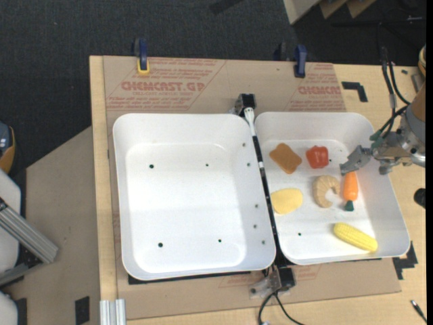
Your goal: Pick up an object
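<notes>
Reaching in from the right edge of the camera view, the gripper (pixel 356 158) hangs over the right bin (pixel 379 244), near its right wall. Whether it is spread or closed cannot be told from this angle, and nothing can be seen between its tips. Just below it lies an orange carrot (pixel 350 186) with a green end, pointing roughly up and down the picture. Left of the carrot is a pale croissant (pixel 325 190), and above that a red pepper (pixel 316 156). A brown slice of toast (pixel 285 158) sits further left, with a yellow potato-like piece (pixel 287 200) below it. A yellow corn cob (pixel 355 237) lies tilted near the bin's front right corner. The left bin (pixel 135 249) sits beside the right one, their rims touching along the middle. Both rest on a brown board (pixel 108 93) held by two blue clamps (pixel 141 48) at the far edge.
</notes>
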Robot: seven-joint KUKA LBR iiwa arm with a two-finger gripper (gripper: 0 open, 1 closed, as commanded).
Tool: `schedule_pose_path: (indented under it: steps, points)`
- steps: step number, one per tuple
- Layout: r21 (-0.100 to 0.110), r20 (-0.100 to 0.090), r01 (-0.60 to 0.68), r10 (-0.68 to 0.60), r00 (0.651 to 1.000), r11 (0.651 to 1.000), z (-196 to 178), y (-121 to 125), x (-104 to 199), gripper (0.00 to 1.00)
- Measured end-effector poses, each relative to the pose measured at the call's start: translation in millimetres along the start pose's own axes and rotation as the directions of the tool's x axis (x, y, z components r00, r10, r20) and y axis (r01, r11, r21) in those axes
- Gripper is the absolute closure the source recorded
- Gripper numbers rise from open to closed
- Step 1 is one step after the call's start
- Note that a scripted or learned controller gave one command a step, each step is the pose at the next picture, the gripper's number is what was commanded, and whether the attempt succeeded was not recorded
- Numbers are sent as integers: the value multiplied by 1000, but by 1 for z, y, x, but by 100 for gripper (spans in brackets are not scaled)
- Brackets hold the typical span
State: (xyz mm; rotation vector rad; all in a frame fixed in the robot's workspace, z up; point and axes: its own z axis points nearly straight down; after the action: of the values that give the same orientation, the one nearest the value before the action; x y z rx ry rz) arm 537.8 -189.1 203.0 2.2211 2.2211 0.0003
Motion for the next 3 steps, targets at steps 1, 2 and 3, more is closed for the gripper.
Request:
schedule_pose_path:
  steps: [1,2,3]
  points:
    - [-1,1,4,-4,1000,1000,123,81,-14,0]
    - [-6,2,4,-4,1000,1000,115,132,8,0]
    - [3,-1,1,-1,1000,1000,118,117,23,0]
